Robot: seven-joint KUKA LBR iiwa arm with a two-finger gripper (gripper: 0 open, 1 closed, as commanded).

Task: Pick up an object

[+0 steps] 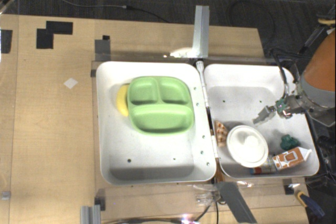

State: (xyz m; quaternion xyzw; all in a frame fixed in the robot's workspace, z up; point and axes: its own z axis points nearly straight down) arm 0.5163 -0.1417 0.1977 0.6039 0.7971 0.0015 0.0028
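Observation:
My gripper (264,115) hangs over the middle of the right bin (236,81), reaching in from the right edge, with nothing seen between its fingers. Just below it a white bowl (247,145) rests on the bin floor. A dark green small object (289,141) lies to the bowl's right, and an orange and white carton (291,159) lies in the bin's near right corner. A brown snack packet (220,132) leans by the bowl's left side.
The left bin (113,160) holds a green divided plate (159,104) with a yellow object (122,100) tucked under its left edge. A metal post (201,31) stands behind the divider between the bins.

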